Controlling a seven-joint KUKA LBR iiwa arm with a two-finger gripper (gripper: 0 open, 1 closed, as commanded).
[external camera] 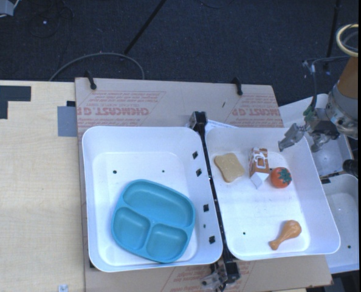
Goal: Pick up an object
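Note:
The right bin (326, 224) holds a slice of toast (229, 166), a small white and orange carton (259, 162), a red tomato (280, 177) and a tan chicken drumstick (285, 233). My gripper (303, 139) hangs over the bin's far right corner, up and to the right of the tomato. It is open, with nothing between its fingers. The carton and tomato lie close together; the drumstick lies alone near the front right corner.
The left bin (95, 163) holds a blue divided plate (153, 220). A black divider with clips (206, 187) runs between the two bins. Cardboard (138, 105) lies under both bins. White bench parts (344, 205) stand to the right of the right bin.

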